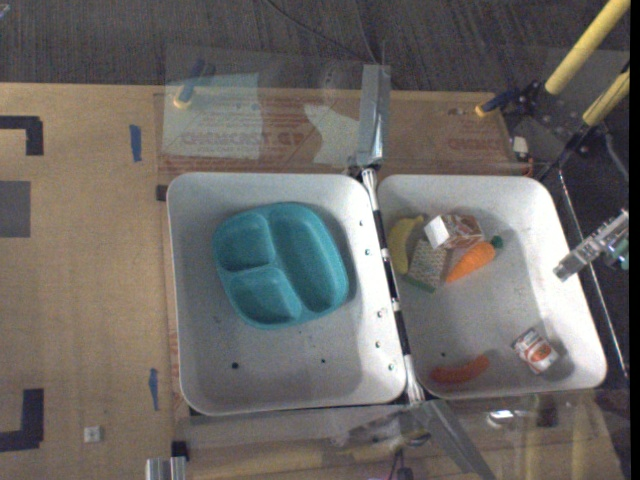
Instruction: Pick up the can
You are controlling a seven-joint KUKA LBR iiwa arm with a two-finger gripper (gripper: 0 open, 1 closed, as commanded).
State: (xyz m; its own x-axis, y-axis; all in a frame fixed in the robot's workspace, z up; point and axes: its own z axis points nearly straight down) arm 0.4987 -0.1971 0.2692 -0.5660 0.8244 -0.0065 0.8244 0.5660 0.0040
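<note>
The can (537,351) is small and silver with a red and white label. It lies on its side in the near right corner of the right bin (500,298). My gripper (585,253) shows as a pale grey piece at the right edge of the view, just past the bin's right rim. It hangs about a hand's width up and to the right of the can and is apart from it.
In the right bin lie a yellow banana (404,243), a small carton (452,232), an orange carrot (470,261) and a red sausage (460,371). The left bin (200,358) holds a teal divided plate (281,263). Yellow-handled clamps (590,33) stand at the back right.
</note>
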